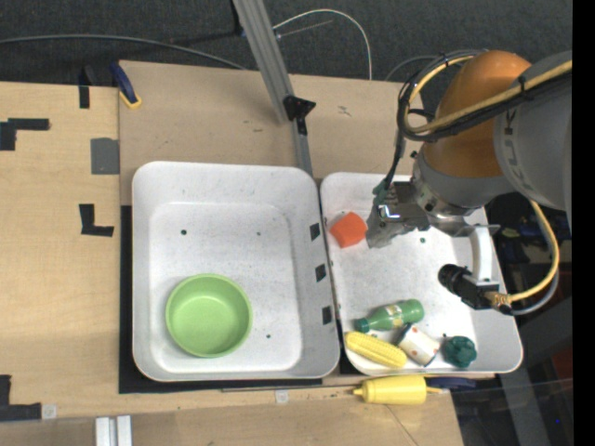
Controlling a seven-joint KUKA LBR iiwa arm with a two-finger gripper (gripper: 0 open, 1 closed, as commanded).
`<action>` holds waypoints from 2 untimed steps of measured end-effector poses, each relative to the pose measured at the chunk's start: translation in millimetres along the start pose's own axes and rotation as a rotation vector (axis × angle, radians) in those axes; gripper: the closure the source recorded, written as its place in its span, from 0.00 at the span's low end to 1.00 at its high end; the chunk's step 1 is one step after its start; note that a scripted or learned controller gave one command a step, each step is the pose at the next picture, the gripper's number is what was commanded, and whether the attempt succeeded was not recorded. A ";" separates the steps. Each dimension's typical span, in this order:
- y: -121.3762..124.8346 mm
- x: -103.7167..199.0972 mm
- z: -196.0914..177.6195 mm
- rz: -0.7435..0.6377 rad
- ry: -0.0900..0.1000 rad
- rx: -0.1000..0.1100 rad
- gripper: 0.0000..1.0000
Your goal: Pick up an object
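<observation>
The camera looks down on a light wooden bench (214,110) with two white bins side by side.

The left bin (223,193) holds a green bowl (208,315). The bowl sits near the front left corner of that bin, open side up.

The right bin (409,277) holds more things. An orange block (349,229) sits near the back left part of it, close to the wall between the two bins. Along the front edge lie a green bottle (389,317), a yellow corn cob (376,349), a small white thing (419,345) and a dark green thing (458,349). These four are close together, and the corn touches the white thing. A yellow toy (395,390) lies on the bench just outside the front of the right bin.

The grey arm (521,128) with its orange band (479,110) reaches in from the right, over the back of the right bin. The end effector (383,223) is low and just to the right of the orange block. I cannot tell if it is spread or pressed together, and the block does not look pinched.

A grey metal pole (265,45) slants over the bench behind the bins.
</observation>
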State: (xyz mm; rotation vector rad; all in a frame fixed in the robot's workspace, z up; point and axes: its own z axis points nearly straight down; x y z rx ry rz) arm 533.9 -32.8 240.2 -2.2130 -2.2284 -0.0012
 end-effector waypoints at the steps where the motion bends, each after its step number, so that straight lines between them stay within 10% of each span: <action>1: 23.0 46.4 -5.6 0.000 0.000 0.000 1.00; 2: 41.0 93.5 -6.3 0.001 0.000 0.001 1.00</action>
